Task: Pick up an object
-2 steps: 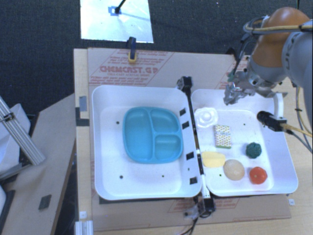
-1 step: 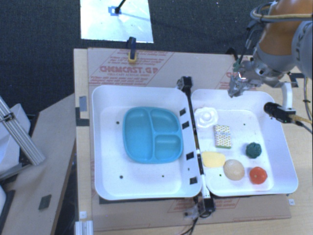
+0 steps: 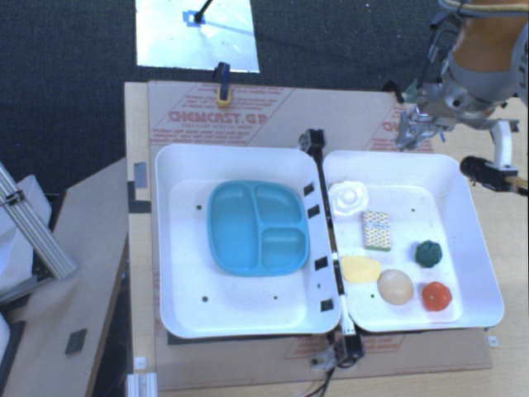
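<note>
Left bin (image 3: 178,222): white, shallow, sitting on the table (image 3: 140,246). One thing in it, a blue divided plate (image 3: 256,228) with three compartments, lying flat near the middle, a little toward the divider between the bins.

Right bin (image 3: 471,246): white, same make, pressed against the left one. Six small things in it, all apart from each other or barely touching. Far-left corner: a white fried egg toy (image 3: 348,197). Just nearer than it: a small checkered block (image 3: 376,230), green and white, lying flat. Near the divider, toward the front: a pale yellow piece (image 3: 360,269). Beside that, to the right: a tan egg (image 3: 396,287), close to the yellow piece. Further right: a red tomato (image 3: 436,296), at the front-right. Behind the tomato: a dark green lump (image 3: 428,253), possibly broccoli.

My hand (image 3: 413,133): above the far edge of the right bin, over the cardboard (image 3: 248,110) sheet, well apart from every object. Nothing between the fingers. Whether they are spread or pressed together, I cannot tell; the view is too cluttered there.
</note>
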